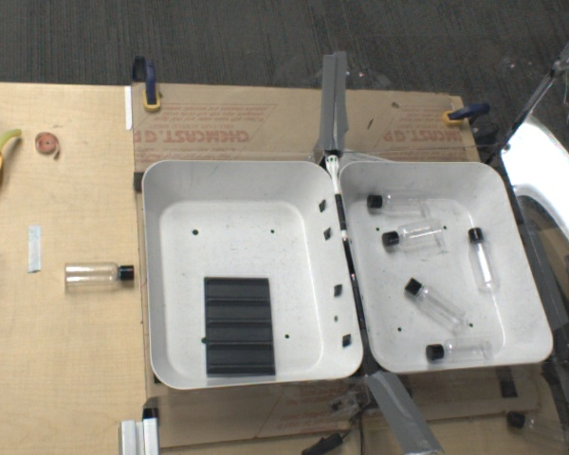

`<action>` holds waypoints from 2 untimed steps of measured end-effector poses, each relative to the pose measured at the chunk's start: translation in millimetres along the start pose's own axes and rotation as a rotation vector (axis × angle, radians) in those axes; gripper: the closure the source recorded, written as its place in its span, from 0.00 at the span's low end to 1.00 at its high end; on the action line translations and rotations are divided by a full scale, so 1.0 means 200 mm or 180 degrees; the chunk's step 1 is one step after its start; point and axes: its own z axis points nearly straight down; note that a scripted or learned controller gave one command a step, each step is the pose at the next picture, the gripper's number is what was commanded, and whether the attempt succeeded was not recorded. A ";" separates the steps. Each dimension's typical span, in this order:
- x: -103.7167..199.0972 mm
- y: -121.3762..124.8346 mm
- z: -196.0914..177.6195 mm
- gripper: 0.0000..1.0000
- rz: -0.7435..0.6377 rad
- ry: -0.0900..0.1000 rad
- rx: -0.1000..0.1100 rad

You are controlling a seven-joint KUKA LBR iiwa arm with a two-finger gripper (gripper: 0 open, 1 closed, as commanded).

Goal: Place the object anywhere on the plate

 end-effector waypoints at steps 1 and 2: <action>-0.03 0.01 0.00 0.00 0.0449 -0.0003 0.0004; -0.03 0.02 0.00 0.00 0.0867 0.0003 0.0002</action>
